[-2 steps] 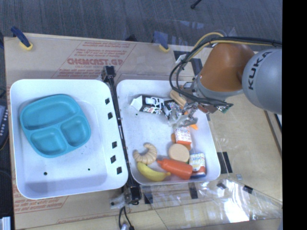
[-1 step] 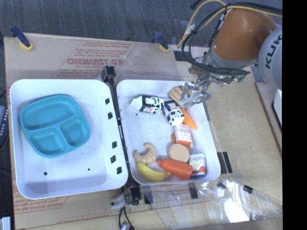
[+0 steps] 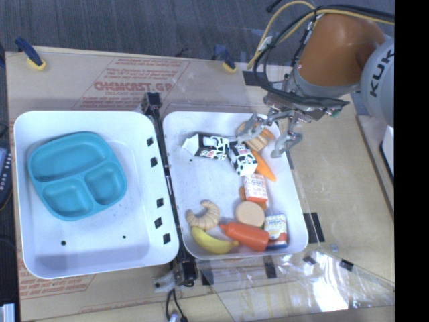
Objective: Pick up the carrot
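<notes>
Orange carrot [image 3: 264,166] lies under our gripper [image 3: 269,137], fingers spread apart, not clamped; cardboard [image 3: 127,79] beneath reads "CHEMCAST GP"

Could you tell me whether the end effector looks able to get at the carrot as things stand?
Probably yes. The end effector hangs right over the carrot at the right bin's upper right, and nothing lies on top of it. The cow-print carton alongside leaves little room on that side.

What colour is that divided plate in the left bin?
The divided plate is light blue, shown in the camera view.
</notes>
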Controlling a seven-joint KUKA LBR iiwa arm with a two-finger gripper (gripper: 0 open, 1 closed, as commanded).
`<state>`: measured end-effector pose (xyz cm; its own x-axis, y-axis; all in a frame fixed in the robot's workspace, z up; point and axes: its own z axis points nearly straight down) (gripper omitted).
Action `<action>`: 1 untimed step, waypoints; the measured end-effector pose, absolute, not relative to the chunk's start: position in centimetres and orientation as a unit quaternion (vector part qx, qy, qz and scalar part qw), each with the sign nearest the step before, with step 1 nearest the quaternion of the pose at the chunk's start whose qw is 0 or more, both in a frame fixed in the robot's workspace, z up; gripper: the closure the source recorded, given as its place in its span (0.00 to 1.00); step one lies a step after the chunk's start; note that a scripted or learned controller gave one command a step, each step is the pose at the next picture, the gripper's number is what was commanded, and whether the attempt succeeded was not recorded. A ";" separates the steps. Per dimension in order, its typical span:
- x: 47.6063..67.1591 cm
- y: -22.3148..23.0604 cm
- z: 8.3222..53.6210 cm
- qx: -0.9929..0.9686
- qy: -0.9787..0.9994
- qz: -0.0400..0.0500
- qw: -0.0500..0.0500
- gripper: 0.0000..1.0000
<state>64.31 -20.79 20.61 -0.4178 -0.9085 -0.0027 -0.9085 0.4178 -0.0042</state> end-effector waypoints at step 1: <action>60.8 -20.9 10.4 -0.570 0.821 -0.008 0.008 0.00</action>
